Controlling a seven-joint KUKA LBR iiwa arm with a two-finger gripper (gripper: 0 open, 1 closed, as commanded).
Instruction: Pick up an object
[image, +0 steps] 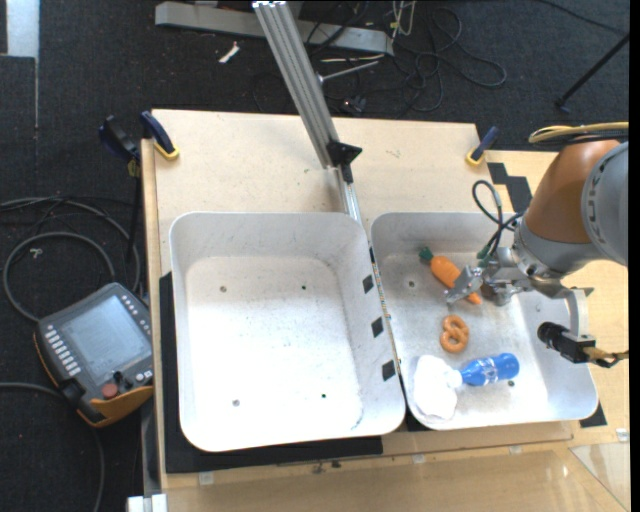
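Toy carrot (444, 268) lay in the right bin (560, 400), the claw (470, 290) low just beside it; whether its fingers gripped could not be told. Closing and lifting seemingly remained.

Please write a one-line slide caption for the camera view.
KUKA arm's claw lowered beside a toy carrot in the right bin, with a pretzel, blue bottle and white cloth nearby.

text: none legible | pendant (95, 345) screen: prob. too blurred to read
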